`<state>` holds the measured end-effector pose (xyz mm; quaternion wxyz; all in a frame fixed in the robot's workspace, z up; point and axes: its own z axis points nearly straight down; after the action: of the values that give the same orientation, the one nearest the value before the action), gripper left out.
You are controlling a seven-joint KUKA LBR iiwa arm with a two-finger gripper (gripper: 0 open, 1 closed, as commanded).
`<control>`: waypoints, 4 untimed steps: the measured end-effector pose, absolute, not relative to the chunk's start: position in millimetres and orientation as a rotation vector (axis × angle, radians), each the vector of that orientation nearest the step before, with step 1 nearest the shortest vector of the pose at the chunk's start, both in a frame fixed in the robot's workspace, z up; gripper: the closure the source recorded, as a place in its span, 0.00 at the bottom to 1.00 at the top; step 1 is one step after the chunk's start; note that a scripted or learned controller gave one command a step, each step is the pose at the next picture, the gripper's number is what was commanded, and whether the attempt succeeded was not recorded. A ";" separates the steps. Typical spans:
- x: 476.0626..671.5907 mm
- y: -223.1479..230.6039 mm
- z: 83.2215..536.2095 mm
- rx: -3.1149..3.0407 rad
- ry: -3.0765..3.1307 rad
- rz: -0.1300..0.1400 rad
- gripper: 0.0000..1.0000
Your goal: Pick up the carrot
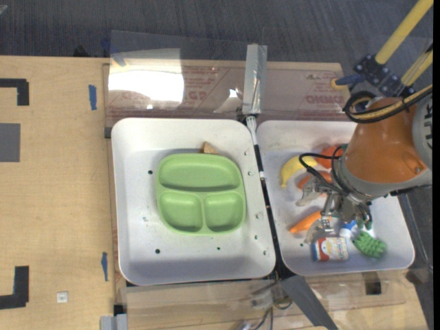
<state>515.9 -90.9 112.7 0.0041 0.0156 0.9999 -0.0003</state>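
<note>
Spread across the whole bench: a pale wooden bench top (55, 184), marked with black corner brackets and bits of blue tape at nine o'clock, likely there as reference marks for the camera. Beyond it at twelve o'clock, dark grey carpeted floor (206, 12). Side by side at centre, two shallow white bins, the left bin (130, 205) and the right bin (392, 253), butted together under a clear plastic barrier (206, 88), probably to keep items from sliding off the back. Reaching in from three o'clock, the grey arm with its orange band (385, 143), lowered over the right bin and covering much of its middle. Resting flat in the left bin, a green divided plate (199, 191) with three compartments, a small tan object (208, 148) just beyond its twelve o'clock edge. Below the band, the gripper (337, 208), hanging low among the clutter; fingers lost in cables and shadow, so grip state impossible to tell, and nothing visibly between them. At ten o'clock from the gripper, a yellow banana (290, 169). At seven o'clock from the gripper, just beside it, the carrot (305, 223), lying loose and slanted on the bin floor, apparently not yet lifted. At six o'clock, a small white bottle (330, 249) on its side, and beside that at four o'clock a green bumpy toy (369, 245).
</note>
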 end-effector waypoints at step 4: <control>487.2 -111.9 92.6 -0.458 3.085 -0.003 1.00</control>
<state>487.2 -111.9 92.6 0.0115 -0.1467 0.9891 -0.0009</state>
